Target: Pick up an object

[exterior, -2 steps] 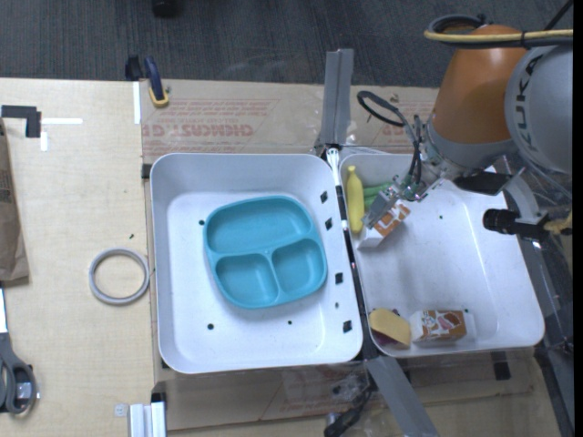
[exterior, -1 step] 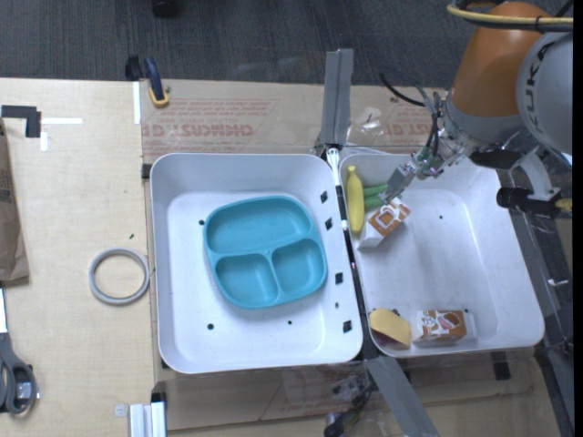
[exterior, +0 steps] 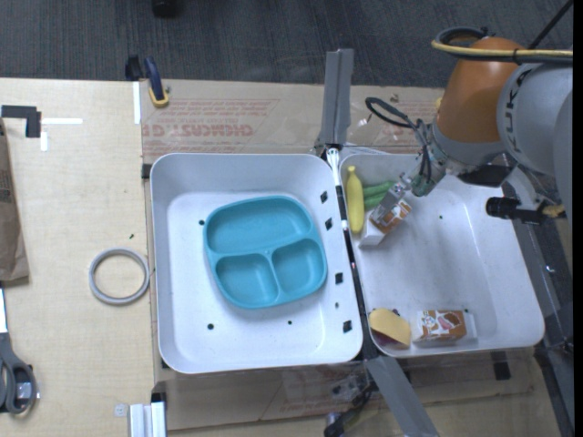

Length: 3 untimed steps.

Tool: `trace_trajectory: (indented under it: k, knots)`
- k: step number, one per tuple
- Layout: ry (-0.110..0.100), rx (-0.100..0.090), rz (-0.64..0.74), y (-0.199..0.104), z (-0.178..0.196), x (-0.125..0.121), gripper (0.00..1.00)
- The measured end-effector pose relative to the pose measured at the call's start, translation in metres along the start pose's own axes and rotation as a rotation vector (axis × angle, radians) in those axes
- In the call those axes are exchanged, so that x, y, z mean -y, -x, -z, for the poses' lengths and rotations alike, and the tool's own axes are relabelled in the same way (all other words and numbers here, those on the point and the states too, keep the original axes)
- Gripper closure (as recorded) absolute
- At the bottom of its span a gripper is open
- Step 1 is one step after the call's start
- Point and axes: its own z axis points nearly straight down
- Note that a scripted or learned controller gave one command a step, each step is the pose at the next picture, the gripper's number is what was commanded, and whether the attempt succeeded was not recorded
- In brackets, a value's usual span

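The gripper (exterior: 412,189) reaches into the right bin (exterior: 474,244) near its back-left corner, above a small brown-and-white packet (exterior: 390,217); whether it pinches the packet, I cannot tell. A yellow banana (exterior: 353,200) lies just beside. The left bin (exterior: 173,244) holds 1 blue divided tray (exterior: 265,251).

Glossy white plastic bins (exterior: 182,271), a smooth blue plastic tray (exterior: 264,251), matt wooden bench (exterior: 73,198).
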Motion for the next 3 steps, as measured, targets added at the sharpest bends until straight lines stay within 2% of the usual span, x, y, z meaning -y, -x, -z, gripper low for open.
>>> trace_trajectory:
  k: [1, 2, 3]
  knots:
    - [0.014, 0.006, -0.128, -0.010, -0.007, 0.014, 0.00]
    - [0.019, 0.027, -0.133, -0.001, 0.008, 0.016, 1.00]
    - [0.018, 0.026, -0.134, -0.001, 0.007, 0.016, 0.00]
